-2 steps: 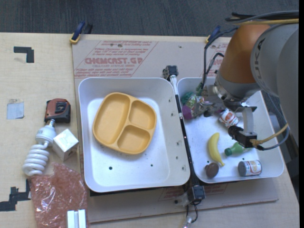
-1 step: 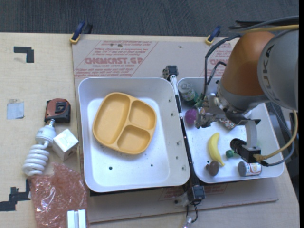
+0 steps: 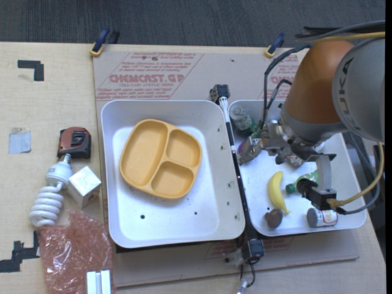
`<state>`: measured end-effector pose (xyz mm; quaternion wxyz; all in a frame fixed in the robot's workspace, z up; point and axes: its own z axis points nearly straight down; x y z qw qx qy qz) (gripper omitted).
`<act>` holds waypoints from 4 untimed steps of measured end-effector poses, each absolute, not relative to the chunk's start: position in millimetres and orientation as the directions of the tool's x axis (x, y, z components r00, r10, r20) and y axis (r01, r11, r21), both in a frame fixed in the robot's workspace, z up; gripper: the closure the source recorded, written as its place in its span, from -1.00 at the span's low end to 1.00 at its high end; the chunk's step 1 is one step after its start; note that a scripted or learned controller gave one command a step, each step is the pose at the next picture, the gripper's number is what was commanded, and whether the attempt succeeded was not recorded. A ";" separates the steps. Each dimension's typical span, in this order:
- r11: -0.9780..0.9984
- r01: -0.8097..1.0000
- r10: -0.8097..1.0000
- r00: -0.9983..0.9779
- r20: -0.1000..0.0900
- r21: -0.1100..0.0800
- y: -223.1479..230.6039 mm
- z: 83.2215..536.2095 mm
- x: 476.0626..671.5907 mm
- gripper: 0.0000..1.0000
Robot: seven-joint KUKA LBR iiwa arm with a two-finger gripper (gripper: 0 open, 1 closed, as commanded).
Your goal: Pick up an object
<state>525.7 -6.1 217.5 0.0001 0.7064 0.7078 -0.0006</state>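
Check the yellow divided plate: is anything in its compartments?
Empty. All three compartments of the yellow divided plate show bare yellow; it lies flat in the left bin.

We find the left bin largely open along its front and right wall; a yellow divided plate takes its centre. The right bin is crowded: the arm overhangs its upper half, while a banana, a brown object and a small bottle sit close together along its front.

Robotics lab: grey-orange arm over bench with two white bins, clamped protective board, carpet floor
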 end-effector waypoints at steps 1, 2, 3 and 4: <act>-0.001 1.000 1.000 0.001 -0.001 0.000 -83.9 192.2 477.8 -1.00; -0.001 1.000 1.000 0.001 0.000 0.000 -99.6 94.5 528.9 -1.00; -0.001 1.000 1.000 0.001 -0.001 0.001 -100.0 104.3 529.6 1.00; 0.001 1.000 1.000 -0.001 -0.001 0.000 -57.1 192.2 477.9 1.00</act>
